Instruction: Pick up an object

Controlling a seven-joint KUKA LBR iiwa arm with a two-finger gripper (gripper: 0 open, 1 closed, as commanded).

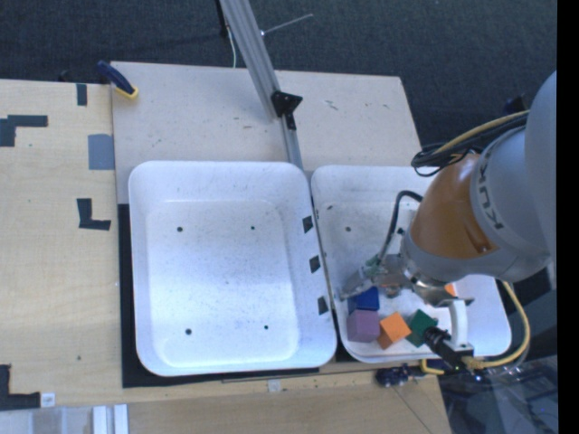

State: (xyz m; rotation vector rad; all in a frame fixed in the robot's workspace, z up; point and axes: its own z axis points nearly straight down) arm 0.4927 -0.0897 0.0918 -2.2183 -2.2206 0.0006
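Blocks sit bunched at the near-left corner of the right bin [362, 197]: blue block [365, 299], purple block [364, 325] just in front of it, orange block [393, 329] beside the purple, green block [421, 325] right of the orange. Purple and orange look to be touching; blue is partly covered by the wrist hardware. Pincer [380, 274] is down in the right bin, just above the blue block. Can't tell its state; the fingers are lost under the wrist and nothing is visibly between them. Arm [507, 197] comes in from the right, orange band [452, 211] over the bin, cables looped along it. Left bin [145, 242] is next to it, walls touching. Both are on the table [54, 242]. Metal rail [253, 43] runs diagonally from the top to the seam between the bins. Blue-yellow tool [118, 80] lies at the far left of the table.
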